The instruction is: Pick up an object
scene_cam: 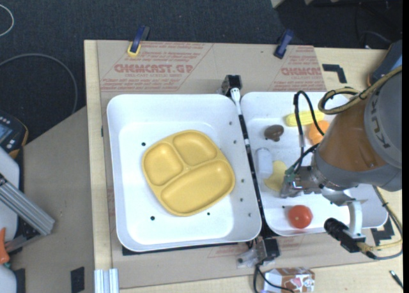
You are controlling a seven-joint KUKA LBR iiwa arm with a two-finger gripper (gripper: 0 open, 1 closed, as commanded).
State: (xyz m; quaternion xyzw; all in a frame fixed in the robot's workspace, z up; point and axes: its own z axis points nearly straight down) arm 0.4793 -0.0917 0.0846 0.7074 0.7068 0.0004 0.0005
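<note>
Currently in approach: gripper [289, 185] low in the right bin [255, 103], beside a pale yellow object [277, 173]; grip state can't tell. Next: close on it, then lift straight up, avoiding the red ball [299, 216].

The yellow divided plate [188, 172] looked like smooth moulded plastic with a soft sheen. Both white bins [121, 157] appeared glossy plastic. The bench [211, 68] wore matt brown printed paper. The red ball [300, 215] shone slightly, and the arm's orange band [348, 138] looked satin-smooth.
</note>
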